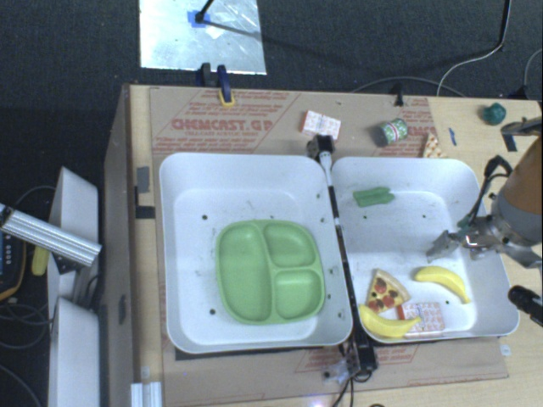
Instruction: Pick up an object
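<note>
The right bin (462, 173) holds a small yellow banana (442, 281), a larger banana (386, 323) at its front edge, a toy pizza slice (387, 291), a white and pink packet (427, 315) and a flat green block (372, 197) near the back. My gripper (459, 247) reaches in from the right and hovers just above and behind the small banana. Its fingers are spread open, and nothing sits between them. The grey arm (519, 202) rises at the bin's right wall.
The left bin (174, 227) holds a green divided plate (271, 271). On the cardboard behind the bins lie a white card (321, 125), a small green can (393, 131) and a teal object (495, 113). A divider (333, 210) runs between the bins.
</note>
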Available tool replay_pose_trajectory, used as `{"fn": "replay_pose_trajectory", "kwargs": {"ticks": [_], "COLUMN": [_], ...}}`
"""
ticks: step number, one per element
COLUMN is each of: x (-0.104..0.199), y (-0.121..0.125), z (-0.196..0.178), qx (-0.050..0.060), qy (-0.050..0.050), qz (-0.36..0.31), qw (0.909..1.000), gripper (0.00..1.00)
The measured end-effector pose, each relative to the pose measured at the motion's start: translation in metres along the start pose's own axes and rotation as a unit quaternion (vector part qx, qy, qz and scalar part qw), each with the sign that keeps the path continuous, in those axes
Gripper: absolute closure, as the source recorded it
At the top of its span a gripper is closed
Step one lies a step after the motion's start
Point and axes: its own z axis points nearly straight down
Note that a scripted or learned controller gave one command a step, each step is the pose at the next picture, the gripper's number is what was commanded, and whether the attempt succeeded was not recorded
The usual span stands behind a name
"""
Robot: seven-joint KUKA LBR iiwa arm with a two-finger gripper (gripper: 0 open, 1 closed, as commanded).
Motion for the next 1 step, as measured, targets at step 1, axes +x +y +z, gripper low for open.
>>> {"fn": "replay_pose_trajectory", "kwargs": {"ticks": [1], "x": [-0.0019], "y": [-0.0265], "z": [0.0067], "qx": [0.000], "qy": [0.000], "qz": [0.000], "qw": [1.0000], "gripper": [0.00]}}
